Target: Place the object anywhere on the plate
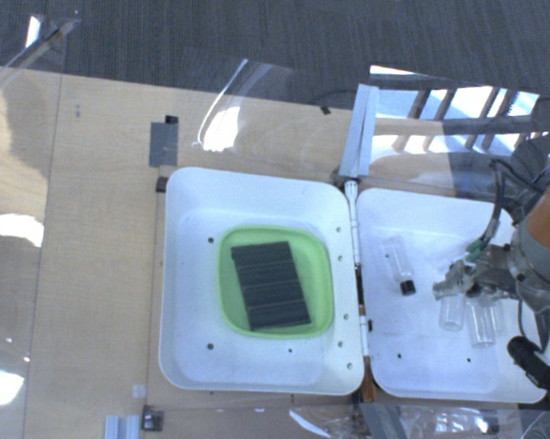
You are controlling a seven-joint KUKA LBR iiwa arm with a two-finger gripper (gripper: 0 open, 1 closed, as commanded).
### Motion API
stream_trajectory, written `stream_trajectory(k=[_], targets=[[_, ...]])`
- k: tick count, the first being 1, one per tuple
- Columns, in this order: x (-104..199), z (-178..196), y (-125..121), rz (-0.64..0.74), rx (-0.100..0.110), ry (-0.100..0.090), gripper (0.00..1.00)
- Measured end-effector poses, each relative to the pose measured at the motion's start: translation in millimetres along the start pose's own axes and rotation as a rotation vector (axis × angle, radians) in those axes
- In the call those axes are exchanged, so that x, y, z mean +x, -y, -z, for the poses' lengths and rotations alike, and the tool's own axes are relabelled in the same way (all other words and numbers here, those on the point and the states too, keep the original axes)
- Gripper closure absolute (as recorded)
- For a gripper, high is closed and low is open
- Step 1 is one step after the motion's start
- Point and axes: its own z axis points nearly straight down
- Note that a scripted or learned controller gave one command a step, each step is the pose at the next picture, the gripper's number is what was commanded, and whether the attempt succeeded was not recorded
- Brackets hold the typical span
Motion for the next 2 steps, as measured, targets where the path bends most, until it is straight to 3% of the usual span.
stream_trajectory(k=[1,2], targets=[[77,-29,-15,0.085,0.004,-0.001,1.0],[176,-28,-35,0.208,0.002,-0.002,1.0]])
